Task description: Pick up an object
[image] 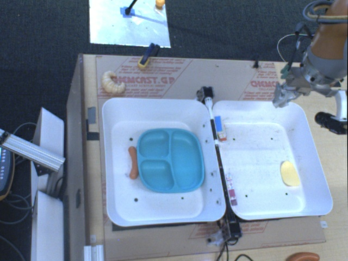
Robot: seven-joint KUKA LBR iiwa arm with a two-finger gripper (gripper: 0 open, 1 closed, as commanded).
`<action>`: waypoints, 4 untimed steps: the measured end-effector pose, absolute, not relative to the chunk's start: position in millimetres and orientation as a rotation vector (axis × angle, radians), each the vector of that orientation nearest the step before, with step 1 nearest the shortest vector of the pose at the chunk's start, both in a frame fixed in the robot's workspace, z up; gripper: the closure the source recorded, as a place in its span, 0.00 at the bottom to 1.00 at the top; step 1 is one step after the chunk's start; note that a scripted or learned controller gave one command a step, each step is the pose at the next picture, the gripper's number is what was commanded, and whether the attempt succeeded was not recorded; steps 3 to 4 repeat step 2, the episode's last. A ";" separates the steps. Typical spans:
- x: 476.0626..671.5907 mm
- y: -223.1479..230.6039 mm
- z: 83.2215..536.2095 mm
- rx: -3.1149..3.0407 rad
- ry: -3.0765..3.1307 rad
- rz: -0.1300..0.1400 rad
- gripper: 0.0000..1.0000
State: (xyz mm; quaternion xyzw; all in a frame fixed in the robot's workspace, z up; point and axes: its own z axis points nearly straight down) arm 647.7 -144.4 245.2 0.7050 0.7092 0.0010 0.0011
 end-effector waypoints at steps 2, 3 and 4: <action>638.4 -102.5 237.5 2.217 2.220 0.003 1.00; 638.4 -102.5 237.5 2.217 2.220 0.003 1.00; 638.4 -102.5 237.5 2.217 2.220 0.003 1.00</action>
